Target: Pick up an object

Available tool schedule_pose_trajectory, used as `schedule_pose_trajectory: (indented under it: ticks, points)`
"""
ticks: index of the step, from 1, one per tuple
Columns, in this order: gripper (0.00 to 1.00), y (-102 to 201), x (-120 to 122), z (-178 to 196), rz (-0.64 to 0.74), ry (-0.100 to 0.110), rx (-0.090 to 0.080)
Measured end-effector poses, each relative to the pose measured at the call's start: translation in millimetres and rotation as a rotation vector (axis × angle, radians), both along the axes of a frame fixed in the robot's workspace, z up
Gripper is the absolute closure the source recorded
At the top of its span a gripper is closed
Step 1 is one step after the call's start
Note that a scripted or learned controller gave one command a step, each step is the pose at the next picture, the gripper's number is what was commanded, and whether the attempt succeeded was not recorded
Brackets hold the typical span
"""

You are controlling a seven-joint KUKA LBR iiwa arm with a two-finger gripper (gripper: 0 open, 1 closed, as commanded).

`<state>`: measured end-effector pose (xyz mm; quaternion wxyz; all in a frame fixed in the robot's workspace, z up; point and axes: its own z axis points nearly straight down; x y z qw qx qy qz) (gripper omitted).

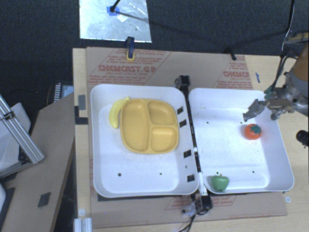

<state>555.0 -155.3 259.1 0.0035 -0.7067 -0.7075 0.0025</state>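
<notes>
I see dark speckled carpet floor (217, 13), shiny silver metal sheet (114, 13) lying on it, pale wooden worktop (79, 129), ribbed aluminium rail (19, 134) at left.

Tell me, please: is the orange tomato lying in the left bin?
No, the orange tomato lies in the right bin, just below the end effector.

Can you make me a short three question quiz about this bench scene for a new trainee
1. True or false: the yellow divided plate lies in the left bin.
2. Which item sits nearest the gripper? A) green apple B) orange tomato C) banana
3. Fill in: the banana lies against the plate's ____ edge in the camera view.

Key: 1 true; 2 B; 3 left.
</notes>
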Motion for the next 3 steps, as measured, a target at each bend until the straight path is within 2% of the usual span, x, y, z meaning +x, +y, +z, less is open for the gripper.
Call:
schedule_pose_trajectory:
  ticks: [1,3]
  points:
    - [0.00,0.2,2.0,5.4,0.002,-0.010,-0.002]
    - [0.00,7.3,7.3,-109.0,0.000,-0.005,-0.001]
